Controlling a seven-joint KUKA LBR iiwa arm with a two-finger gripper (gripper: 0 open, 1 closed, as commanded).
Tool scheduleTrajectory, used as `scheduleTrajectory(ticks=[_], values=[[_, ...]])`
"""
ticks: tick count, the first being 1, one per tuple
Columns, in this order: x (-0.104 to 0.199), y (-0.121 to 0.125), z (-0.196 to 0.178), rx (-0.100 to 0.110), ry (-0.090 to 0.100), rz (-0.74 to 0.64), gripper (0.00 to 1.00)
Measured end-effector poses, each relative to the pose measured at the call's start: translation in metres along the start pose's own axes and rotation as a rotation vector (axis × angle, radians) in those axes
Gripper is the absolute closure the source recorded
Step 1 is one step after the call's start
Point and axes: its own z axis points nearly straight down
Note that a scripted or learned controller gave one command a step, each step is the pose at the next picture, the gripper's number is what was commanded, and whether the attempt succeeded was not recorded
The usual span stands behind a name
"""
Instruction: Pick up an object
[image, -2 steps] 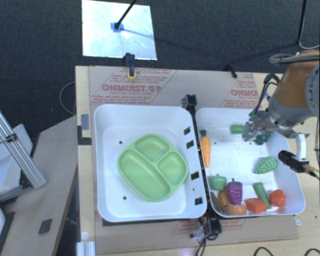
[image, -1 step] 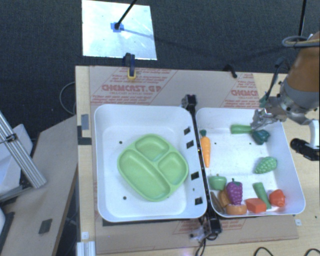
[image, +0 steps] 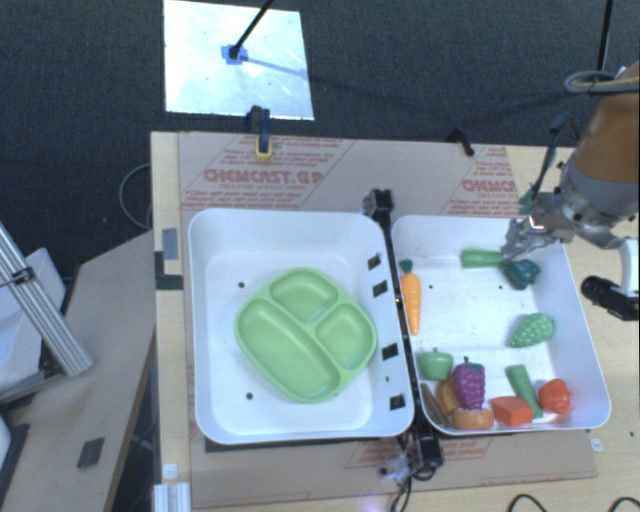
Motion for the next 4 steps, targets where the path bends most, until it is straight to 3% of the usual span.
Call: scheduleTrajectory(ticks=[1, 2, 3, 4], values=[[0.058, -0.014, 0.004, 0.003, 0.003, -0.003, 1.0], [0.094, -0.006, -0.01, 0.0, 0.002, -0.002, 1.0], [0.087, -0.016, 0.009, 0.003, 0.0, 0.005, 1.0], [0.091, 0.001, -0.003, -0.001, 0.001, 0.001, 1.0]])
